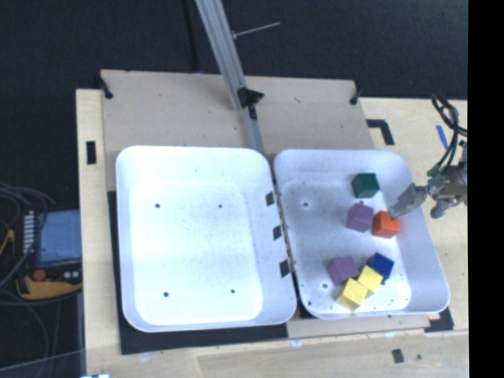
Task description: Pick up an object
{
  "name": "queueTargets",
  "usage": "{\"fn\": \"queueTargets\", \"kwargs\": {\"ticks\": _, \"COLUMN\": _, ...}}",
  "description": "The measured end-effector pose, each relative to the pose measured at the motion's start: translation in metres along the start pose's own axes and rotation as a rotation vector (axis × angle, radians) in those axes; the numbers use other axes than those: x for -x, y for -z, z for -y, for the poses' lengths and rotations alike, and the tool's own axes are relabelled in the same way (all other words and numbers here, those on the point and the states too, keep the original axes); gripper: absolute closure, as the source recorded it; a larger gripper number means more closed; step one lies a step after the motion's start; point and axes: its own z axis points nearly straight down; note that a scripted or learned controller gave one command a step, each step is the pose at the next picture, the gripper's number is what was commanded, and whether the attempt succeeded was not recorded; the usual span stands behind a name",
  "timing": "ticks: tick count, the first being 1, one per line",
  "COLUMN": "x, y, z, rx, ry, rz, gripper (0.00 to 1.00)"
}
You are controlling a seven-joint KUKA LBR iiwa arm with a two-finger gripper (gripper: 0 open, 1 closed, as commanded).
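Note:
The right bin (417, 282) holds several small blocks. A green block (365, 184) lies toward its back, with a purple block (360, 216) and an orange block (386, 224) side by side just in front of it. Nearer the front, a second purple block (342, 269), a blue block (380, 264) and two yellow blocks (370, 277) (353, 292) cluster together. My gripper (411, 199) reaches in over the right bin's right rim, its tip just above and right of the orange block. Nothing shows held in it.
The left bin (197, 235) sits beside the right one, joined by clips at the shared edge. A slanted metal rail (224, 50) rises from behind the bins. Cables and a blue box (59, 239) lie off the bench at the left.

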Motion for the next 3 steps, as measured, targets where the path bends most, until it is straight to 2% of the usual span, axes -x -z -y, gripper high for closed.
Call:
{"fn": "queueTargets", "kwargs": {"ticks": 1, "x": 0.0, "y": 0.0, "z": 0.0, "rx": 0.001, "ry": -0.001, "rz": 0.0, "gripper": 0.0}}
{"fn": "queueTargets", "kwargs": {"ticks": 3, "x": 0.002, "y": -0.084, "z": 0.002, "rx": -0.004, "ry": -0.004, "rz": 0.0, "gripper": 0.0}}
